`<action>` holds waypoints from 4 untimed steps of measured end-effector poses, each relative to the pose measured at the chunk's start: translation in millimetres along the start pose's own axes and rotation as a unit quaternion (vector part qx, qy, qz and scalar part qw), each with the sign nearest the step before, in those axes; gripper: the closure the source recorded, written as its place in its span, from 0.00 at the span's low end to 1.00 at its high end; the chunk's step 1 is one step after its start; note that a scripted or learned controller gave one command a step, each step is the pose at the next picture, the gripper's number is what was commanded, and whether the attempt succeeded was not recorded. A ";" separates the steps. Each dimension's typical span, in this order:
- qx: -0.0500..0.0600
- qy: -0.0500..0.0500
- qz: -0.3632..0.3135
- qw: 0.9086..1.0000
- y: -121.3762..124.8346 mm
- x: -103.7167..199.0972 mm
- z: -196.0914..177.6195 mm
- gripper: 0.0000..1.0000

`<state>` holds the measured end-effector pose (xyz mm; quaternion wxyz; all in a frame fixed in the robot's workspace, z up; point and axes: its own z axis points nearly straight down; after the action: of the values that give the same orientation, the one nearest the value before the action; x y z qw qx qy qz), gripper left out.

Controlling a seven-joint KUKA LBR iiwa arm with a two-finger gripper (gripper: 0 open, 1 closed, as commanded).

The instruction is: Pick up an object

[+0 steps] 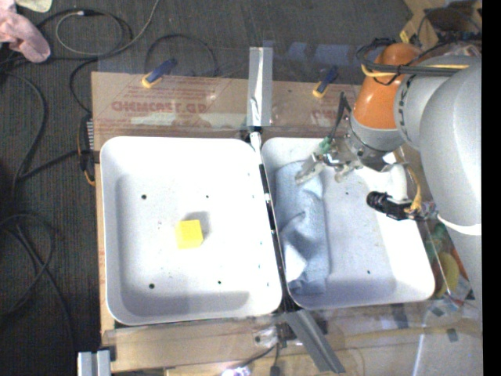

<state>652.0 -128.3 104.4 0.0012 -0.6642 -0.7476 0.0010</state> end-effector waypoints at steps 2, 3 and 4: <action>-0.008 -0.003 0.012 1.000 2.3 -33.6 14.5 0.00; -0.010 -0.002 -0.103 0.995 -36.1 -85.1 13.3 0.00; -0.009 -0.006 -0.210 0.978 -117.1 -57.3 12.2 0.00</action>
<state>542.4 -199.0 92.6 -0.0088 -0.4923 -0.8704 -0.0021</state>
